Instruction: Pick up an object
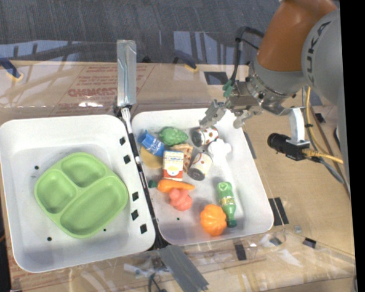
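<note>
The table [312, 251] is flat brown board under glossy film and tape, carrying 2 shallow white bins of smooth moulded plastic. The left bin [28, 238] holds a green plate [80, 195] with 3 compartments, matte and rounded. The right bin [254, 212] carries the candidate objects, a loose pile of small toy foods: an orange pumpkin [213, 220], ribbed and round; a green bottle [226, 201] lying flat near the right wall; an orange carrot [175, 186] touching a pink lumpy piece [181, 200]; a printed carton [172, 164]; a bumpy green vegetable [173, 135]; and a small spotted cup [206, 136] at the bin's far edge. The end effector [224, 116] hangs just over that far edge, beside the cup, its 2 metal fingers apart with nothing between them. This looks like the approach step, with no grasp made. The next move likely calls for choosing 1 item, dropping straight over it and closing; hard, slick, crowded shapes may slip or nudge neighbours.
</note>
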{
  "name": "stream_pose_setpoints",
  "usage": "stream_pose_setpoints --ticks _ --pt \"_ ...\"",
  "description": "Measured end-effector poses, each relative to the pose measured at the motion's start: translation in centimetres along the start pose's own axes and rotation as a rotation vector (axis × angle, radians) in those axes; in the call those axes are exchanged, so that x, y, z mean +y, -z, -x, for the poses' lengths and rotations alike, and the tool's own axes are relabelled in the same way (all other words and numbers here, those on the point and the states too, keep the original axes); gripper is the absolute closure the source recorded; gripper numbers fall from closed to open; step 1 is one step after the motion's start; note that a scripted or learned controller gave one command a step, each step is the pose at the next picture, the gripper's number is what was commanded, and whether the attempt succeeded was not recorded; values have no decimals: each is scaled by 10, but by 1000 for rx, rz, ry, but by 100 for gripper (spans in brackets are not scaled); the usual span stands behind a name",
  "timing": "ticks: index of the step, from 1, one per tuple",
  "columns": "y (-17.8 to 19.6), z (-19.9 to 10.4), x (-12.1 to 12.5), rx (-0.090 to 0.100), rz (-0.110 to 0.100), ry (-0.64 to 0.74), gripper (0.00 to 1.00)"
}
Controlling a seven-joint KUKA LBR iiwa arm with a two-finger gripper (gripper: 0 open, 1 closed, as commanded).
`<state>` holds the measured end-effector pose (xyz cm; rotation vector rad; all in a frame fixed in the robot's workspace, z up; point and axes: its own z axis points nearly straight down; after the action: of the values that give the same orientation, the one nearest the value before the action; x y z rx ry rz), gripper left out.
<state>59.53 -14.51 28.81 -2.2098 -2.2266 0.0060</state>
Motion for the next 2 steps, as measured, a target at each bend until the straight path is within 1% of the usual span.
stream_pose_setpoints --ticks 1,2 --pt "-141 -17 -21 1 -3 232 0" --pt "-196 -29 -53 -2 7 387 0"
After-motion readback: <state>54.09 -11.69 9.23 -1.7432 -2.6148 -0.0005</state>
